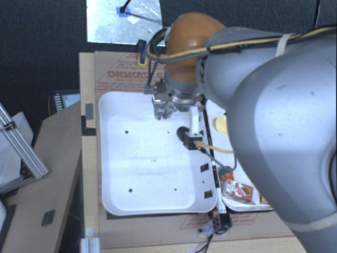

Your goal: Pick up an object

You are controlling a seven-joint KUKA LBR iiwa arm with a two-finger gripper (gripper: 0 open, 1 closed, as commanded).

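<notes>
My gripper [164, 108] hangs over the far edge of the left white bin [150, 165], near its back right corner. Nothing can be made out in its grasp from this angle. The grey arm with its orange band [188, 36] covers most of the right bin [246, 206]. In the strip of that bin that shows lie a yellow object [220, 124], a small green item [227, 170] and an orange and white packet [239, 191]. A black fitting with a yellow cable [185, 135] hangs below the wrist, over the left bin's right side.
The bins rest on a cardboard sheet [124, 74] on the bench. A shiny foil sheet [124, 12] lies at the back. An aluminium rail [21, 146] leans at the far left. Black clips [206, 181] line the divide between the bins.
</notes>
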